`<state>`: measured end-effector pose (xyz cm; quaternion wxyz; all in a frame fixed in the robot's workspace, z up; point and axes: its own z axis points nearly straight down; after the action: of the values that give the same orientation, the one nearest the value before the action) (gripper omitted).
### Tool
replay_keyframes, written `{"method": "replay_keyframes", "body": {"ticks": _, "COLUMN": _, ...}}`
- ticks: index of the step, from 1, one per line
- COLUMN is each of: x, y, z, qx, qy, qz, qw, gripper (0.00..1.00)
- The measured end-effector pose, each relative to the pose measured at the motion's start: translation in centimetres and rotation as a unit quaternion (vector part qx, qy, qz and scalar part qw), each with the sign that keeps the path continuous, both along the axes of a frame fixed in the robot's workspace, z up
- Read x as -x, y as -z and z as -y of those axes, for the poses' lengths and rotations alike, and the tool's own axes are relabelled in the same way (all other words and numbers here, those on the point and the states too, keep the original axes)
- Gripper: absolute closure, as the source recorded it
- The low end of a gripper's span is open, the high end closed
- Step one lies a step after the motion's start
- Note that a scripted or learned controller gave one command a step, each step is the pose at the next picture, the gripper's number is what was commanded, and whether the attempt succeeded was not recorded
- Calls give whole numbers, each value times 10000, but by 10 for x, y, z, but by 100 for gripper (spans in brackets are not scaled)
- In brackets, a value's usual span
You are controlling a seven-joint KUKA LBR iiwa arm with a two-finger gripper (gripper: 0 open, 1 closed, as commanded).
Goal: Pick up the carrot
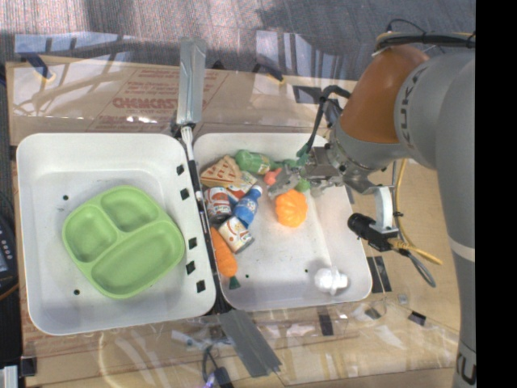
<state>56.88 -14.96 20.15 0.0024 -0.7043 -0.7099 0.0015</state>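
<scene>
The carrot (pixel 223 254) is orange with a green tip. It lies along the left wall of the right bin (pixel 347 249), towards the front, partly under a small can (pixel 235 234). My gripper (pixel 292 178) hangs over the back middle of that bin, just above an orange fruit (pixel 292 208). It is well to the right of and behind the carrot, and not touching it. A small reddish item (pixel 275 176) sits right by the gripper's left side.
Crowded near the carrot are a tan wedge (pixel 222 172), a green item (pixel 252 162), a dark can (pixel 217 204) and a blue bottle (pixel 247 207). A white object (pixel 329 280) lies front right. The left bin (pixel 40 184) holds a green divided plate (pixel 123 239).
</scene>
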Motion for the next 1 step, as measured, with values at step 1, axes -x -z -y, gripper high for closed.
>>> {"method": "replay_keyframes", "body": {"ticks": 1, "x": 6, "y": 101, "z": 40, "qx": 4, "qy": 717, "qz": -11, "qw": 9974, "gripper": 0}}
